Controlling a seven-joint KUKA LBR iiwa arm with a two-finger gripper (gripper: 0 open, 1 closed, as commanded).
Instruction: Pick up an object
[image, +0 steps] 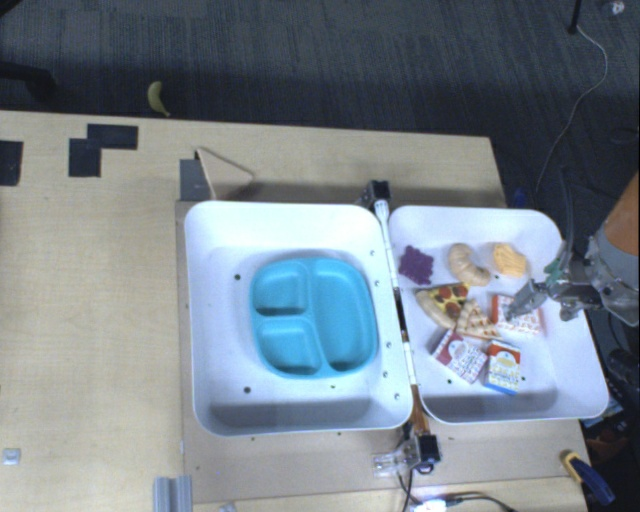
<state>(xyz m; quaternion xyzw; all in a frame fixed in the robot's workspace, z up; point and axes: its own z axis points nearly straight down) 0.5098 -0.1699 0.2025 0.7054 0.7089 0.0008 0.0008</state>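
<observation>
Your gripper (527, 300) low in right bin (575, 395), fingers spread, nothing between them. Pick not done; grasp and lift left.

Right bin: purple piece (416, 264), pretzel (467, 263), orange pastry (509, 260), pizza slice (447, 299), small cartons (503, 368).

Left bin (215, 300): blue divided tray (312, 316).

Blue tray (310, 315), white bins (215, 300), purple piece (416, 264).

tray (305, 325) in left bin (215, 300) — food bits (465, 320) in right bin (570, 370), gripper (525, 303) over its right side.
</observation>
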